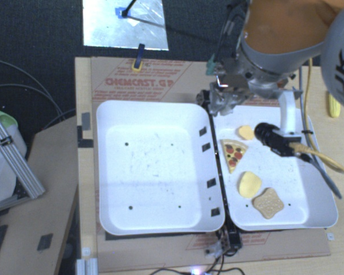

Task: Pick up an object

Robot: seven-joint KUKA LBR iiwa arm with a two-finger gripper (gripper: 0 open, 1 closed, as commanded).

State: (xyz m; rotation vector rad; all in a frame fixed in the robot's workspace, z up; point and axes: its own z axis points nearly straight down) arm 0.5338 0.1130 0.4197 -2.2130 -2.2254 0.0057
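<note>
The right white bin holds a toy pizza slice near its left wall. In front of the slice lie a round yellow piece and a brown toast slice. A smaller yellow piece rests further back. My gripper hangs over the far left corner of this bin, behind the pizza slice and apart from every item. The grey and orange arm above it hides part of the bin's back edge.
The left white bin sits beside the right one, sharing a black hinged divider. Both stand on a cardboard sheet. A shiny metal plate lies on the floor at the back. An aluminium frame stands far left.
</note>
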